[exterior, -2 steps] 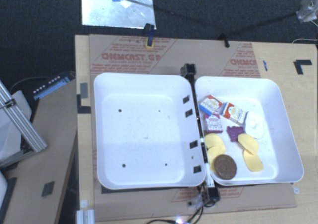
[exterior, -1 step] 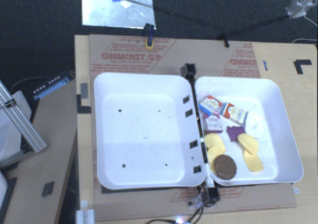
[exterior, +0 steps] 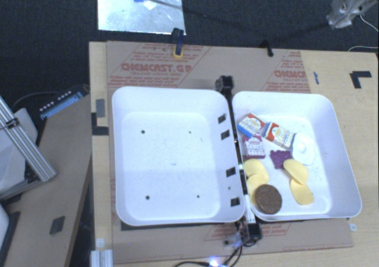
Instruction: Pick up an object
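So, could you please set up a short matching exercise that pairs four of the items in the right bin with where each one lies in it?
Things:
1. brown round cookie
2. purple piece
3. red and white packet
4. yellow piece

Places:
A. far left part of the right bin, close to the divider
B. near edge, left side of the cluster
C. near edge, to the right of the cookie
D. middle of the cluster

Pairs: 1-B, 2-D, 3-A, 4-C
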Robot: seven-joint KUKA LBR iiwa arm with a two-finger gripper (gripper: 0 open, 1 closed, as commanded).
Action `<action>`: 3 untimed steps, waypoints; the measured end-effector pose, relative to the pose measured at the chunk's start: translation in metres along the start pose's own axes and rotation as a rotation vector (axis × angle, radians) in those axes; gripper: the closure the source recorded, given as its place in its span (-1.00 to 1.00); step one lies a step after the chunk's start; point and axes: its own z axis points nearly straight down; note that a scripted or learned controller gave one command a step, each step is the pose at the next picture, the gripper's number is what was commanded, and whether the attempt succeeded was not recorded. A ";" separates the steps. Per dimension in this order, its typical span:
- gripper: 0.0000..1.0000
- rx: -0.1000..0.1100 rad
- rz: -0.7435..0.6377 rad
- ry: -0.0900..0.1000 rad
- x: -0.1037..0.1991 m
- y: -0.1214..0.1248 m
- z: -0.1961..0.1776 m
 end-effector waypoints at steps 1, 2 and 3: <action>1.00 -0.001 0.008 -0.003 -0.056 0.034 0.001; 1.00 -0.001 0.010 -0.003 -0.119 0.032 0.000; 1.00 0.000 0.001 0.000 -0.079 0.008 0.000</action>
